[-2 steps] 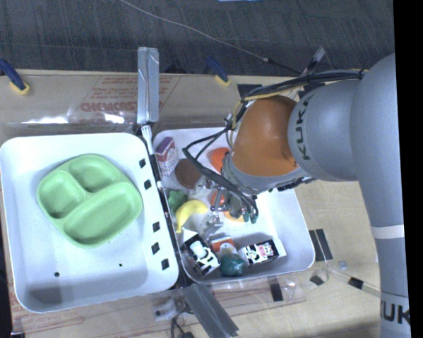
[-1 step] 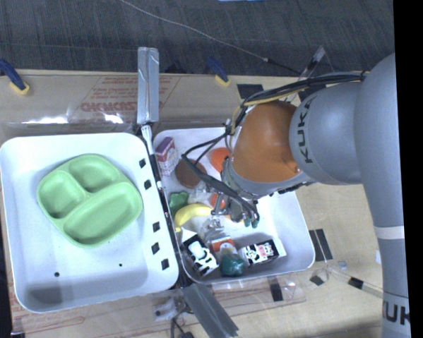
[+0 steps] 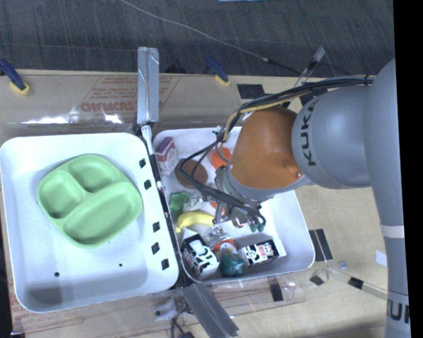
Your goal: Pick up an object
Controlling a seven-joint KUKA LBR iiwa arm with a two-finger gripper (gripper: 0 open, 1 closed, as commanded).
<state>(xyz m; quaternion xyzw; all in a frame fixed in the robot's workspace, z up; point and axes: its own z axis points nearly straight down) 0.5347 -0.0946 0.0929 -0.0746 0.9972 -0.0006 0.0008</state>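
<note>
The right bin holds a pile of small objects. A yellow banana lies near its left wall, with a green leafy item just above it. A small carton stands in the far left corner. Along the near wall sit a black-and-white cube, a dark green toy and a cow-patterned box. My gripper points down into the middle of the pile, right of the banana, under the orange wrist band. The arm hides the objects beneath it.
The left bin holds a light green divided plate. A clamped divider runs between the two bins. An orange-red item peeks out beside the wrist. Black cables loop off the wrist over the right bin.
</note>
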